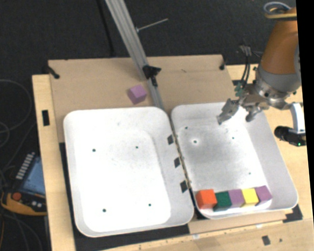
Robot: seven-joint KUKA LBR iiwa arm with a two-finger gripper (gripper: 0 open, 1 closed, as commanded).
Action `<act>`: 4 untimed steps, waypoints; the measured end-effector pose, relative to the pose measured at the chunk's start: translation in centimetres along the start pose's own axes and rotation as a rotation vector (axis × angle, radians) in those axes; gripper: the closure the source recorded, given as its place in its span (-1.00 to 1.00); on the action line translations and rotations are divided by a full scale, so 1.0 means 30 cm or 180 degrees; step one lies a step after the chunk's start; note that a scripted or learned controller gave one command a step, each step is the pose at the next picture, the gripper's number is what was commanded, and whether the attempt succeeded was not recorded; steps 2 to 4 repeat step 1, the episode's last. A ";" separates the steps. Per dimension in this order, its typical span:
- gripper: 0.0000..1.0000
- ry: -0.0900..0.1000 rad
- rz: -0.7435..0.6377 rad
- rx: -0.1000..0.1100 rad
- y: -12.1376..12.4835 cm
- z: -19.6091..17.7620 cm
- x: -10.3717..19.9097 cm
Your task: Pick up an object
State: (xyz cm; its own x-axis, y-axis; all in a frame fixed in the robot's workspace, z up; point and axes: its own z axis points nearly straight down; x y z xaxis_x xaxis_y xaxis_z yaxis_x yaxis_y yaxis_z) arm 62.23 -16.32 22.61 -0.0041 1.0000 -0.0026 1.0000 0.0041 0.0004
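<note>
Arm: I see the grey arm point(278, 47) with its orange band coming in over the far right corner of the right bin point(229, 154).
End effector: the end effector point(241, 112) hangs above the far end of the right bin; two dark fingers point(227, 111) splay apart, so I read it as open, with nothing between them.
Targets: five blocks sit in a row against the near wall of the right bin, touching one another: orange block point(206, 198), green block point(223, 200), a pale purple block point(236, 197), yellow block point(251, 196), and a second purple block point(263, 193).
Key relation: the row lies straight toward the near end of the right bin from the end effector, well apart from it, the bin's whole bare floor between.
Row axis: it runs across the right bin, parallel to the near wall.
Judgement: I reckon the approach has not started; packed blocks leave little room for fingers.
Stray: one more purple cube point(137, 93) rests on the worktop point(94, 89), beyond the far edge of the left bin point(120, 168).
Hard to see: block bases are tucked behind the right bin's near rim; whether they touch the wall I cannot tell.
Cut off: the arm's upper part runs out of frame.
</note>
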 end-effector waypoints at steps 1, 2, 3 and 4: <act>-1.00 0.0008 0.0023 0.0023 -0.236 0.139 -0.023; -1.00 0.0008 0.0023 0.0023 -0.236 0.139 -0.023; -1.00 0.0008 0.0023 0.0023 -0.236 0.139 -0.023; -1.00 0.0008 0.0023 0.0023 -0.236 0.139 -0.023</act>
